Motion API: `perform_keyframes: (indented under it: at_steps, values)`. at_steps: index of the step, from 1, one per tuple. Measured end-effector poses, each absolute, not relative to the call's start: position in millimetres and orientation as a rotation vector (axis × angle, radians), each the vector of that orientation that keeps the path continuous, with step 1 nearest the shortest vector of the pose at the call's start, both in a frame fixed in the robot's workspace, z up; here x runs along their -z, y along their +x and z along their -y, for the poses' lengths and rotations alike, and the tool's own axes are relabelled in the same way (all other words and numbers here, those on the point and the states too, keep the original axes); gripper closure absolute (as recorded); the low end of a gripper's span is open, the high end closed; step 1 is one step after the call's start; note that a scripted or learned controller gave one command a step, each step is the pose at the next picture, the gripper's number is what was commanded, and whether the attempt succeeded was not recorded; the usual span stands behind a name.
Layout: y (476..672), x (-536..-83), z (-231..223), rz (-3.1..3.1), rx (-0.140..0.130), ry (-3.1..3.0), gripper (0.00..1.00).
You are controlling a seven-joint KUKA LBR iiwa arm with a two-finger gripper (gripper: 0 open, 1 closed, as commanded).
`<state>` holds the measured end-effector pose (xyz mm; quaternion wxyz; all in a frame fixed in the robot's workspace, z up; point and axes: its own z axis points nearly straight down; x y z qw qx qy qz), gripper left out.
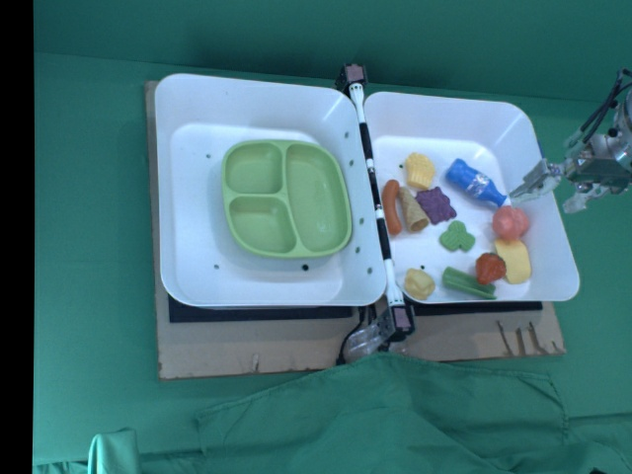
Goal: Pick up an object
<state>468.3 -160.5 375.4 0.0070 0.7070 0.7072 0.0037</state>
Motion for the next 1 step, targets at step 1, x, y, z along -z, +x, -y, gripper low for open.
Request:
perform_keyframes:
  at_steps: [1]
  values:
    - [517.1,-286.2,139.9,-2.222,0.003,2.224,0.0]
